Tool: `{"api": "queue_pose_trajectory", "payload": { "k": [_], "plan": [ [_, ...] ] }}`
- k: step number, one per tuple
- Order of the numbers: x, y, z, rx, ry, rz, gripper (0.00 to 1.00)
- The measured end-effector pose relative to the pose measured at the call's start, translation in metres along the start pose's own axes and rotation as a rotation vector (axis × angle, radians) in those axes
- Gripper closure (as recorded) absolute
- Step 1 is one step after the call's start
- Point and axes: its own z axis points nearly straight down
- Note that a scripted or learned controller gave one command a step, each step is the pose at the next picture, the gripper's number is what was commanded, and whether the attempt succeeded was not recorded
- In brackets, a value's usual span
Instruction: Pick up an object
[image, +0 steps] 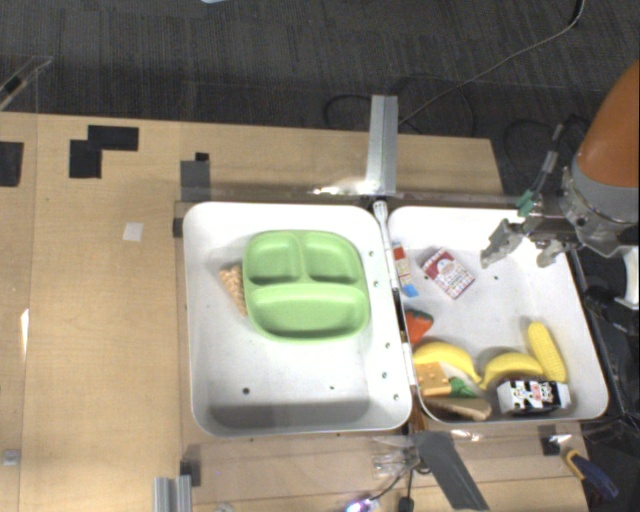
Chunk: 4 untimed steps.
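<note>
The hand (520, 243) is hanging with its fingers spread wide, holding nothing, over the right bin (585, 330), just right of the small red carton (446, 273).

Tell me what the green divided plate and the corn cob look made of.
Green divided plate: likely molded plastic, matte to satin, given its uniform colour and soft rounded compartment edges. Corn cob: probably toy plastic, smooth, evenly yellow; kernels too small to make out.
</note>
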Motion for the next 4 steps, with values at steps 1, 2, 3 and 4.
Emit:
{"api": "queue_pose_trajectory", "payload": {
  "k": [1,2,3,4],
  "plan": [
    [0.015,-0.014,0.100,0.003,0.000,0.206,0.00],
    [0.027,-0.062,0.180,-0.012,0.001,0.204,0.00],
    [0.027,-0.010,0.180,-0.010,0.002,0.377,0.00],
    [0.024,-0.069,0.179,-0.019,0.000,0.166,0.00]
  ]
}}
